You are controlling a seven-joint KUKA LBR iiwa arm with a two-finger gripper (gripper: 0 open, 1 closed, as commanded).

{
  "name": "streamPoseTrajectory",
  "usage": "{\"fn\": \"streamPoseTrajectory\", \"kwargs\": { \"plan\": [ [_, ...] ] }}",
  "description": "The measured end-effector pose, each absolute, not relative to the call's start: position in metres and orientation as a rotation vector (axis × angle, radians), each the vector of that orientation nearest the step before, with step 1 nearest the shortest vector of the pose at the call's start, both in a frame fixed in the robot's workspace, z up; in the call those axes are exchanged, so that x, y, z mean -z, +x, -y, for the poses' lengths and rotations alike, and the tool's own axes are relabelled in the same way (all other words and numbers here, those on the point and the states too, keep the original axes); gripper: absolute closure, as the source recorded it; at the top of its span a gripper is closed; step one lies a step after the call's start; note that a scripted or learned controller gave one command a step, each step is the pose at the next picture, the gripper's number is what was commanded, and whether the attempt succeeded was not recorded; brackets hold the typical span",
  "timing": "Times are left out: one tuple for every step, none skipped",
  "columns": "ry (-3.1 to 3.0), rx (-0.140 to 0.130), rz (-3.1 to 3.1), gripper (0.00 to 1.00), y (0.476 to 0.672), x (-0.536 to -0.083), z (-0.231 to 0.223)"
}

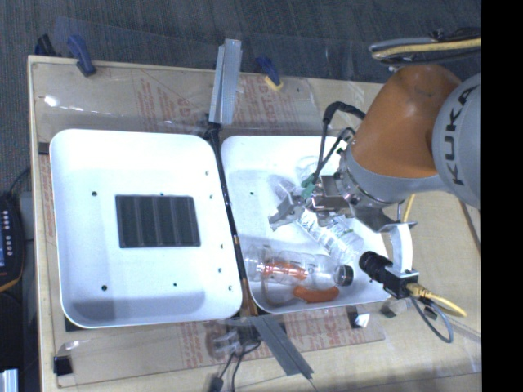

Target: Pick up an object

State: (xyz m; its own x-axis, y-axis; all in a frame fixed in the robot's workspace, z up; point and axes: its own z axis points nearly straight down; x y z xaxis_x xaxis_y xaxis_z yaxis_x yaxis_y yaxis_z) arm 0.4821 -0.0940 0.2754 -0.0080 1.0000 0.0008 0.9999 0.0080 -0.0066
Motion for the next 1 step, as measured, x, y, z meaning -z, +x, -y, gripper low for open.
{"fn": "streamPoseTrajectory", "kwargs": {
  "plan": [
    [-2.166, -0.003, 2.273, 0.00, 0.4883, -0.3099, 0.1468]
  ]
}}
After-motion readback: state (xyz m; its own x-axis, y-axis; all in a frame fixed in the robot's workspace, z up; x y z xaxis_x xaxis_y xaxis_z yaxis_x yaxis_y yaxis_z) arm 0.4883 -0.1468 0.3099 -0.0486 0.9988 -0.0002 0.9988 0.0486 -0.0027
